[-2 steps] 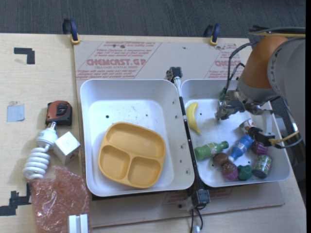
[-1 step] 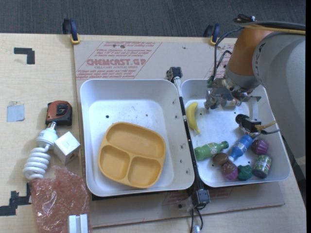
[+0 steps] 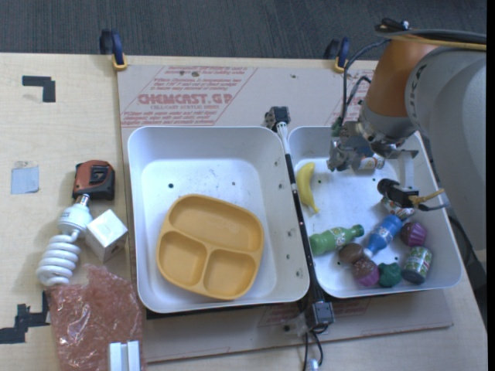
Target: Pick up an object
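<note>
Gripper sits over the far end of the right bin, on the arm reaching in from the right. You cannot tell from this angle how far open it is, and nothing can be seen in its hold.

Right bin contents, for your pick:
- banana lies along the left wall, near the gripper but apart from it.
- green bottle lies on its side, near mid-bin, cap toward the right.
- blue bottle lies tilted just right of the green one.
- purple object sits beside the blue bottle, against the right wall.
- green can stands just below the purple object.
- A brown lump, a magenta piece and a small green piece cluster at the near edge; too small for you to identify.

Left bin: one yellow divided tray, three compartments, lying flat.

On the counter left of the bins you have a tape measure, a spiral light bulb, a white cube touching the bulb, and a pink crinkled bag. Both bins rest on a printed cardboard sheet.
</note>
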Tool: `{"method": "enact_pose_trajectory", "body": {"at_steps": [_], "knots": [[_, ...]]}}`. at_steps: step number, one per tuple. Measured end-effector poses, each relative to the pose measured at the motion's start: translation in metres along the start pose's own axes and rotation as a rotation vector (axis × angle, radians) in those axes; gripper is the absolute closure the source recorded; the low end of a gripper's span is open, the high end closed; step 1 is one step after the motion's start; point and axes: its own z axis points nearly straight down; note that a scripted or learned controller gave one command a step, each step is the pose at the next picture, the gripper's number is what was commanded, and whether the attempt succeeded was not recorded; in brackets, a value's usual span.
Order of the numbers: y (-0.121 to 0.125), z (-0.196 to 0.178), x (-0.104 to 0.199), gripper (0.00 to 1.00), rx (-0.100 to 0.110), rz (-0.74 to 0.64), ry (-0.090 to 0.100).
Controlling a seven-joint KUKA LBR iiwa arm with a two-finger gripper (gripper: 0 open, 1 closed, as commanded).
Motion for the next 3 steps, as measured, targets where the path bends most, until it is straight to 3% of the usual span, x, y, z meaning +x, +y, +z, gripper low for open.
{"method": "enact_pose_trajectory", "body": {"at_steps": [1,2,3], "knots": [[0.000,0.000,0.000,0.00,0.000,0.000,0.000],[0.000,-0.010,0.000,1.00,-0.001,-0.002,-0.002],[0.000,-0.010,0.000,0.00,-0.001,-0.002,-0.002]]}}
